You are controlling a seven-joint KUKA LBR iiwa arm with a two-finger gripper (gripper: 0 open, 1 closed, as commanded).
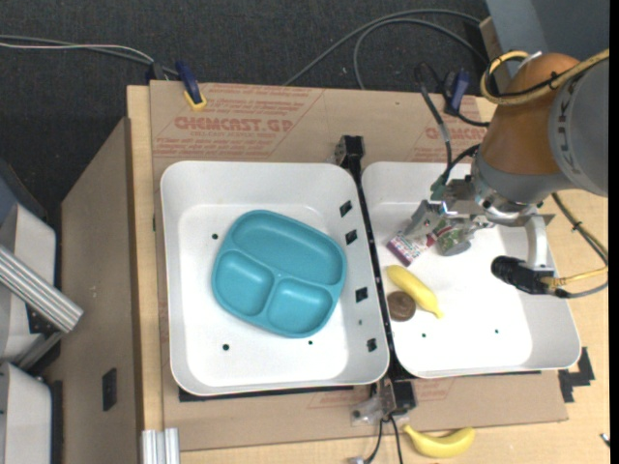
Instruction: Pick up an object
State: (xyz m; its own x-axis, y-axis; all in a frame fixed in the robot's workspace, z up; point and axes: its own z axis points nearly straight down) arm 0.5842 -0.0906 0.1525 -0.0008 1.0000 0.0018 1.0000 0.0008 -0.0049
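camera view: the claw point(447, 222) is seen low in the right bin point(503, 351), just above a purple packet point(406, 247); whether it is spread cannot be told. a banana point(414, 290) is laid nearby.

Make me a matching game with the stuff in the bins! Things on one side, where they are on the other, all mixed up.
Things:
1. blue plate
2. banana
3. second banana
4. gripper

Places:
A. on the bench, outside the bins, at the near edge
B. over the right bin, near its far left part
C. lying in the left bin
D. lying in the right bin next to a small brown round thing

Pairs: 1-C, 2-D, 3-A, 4-B
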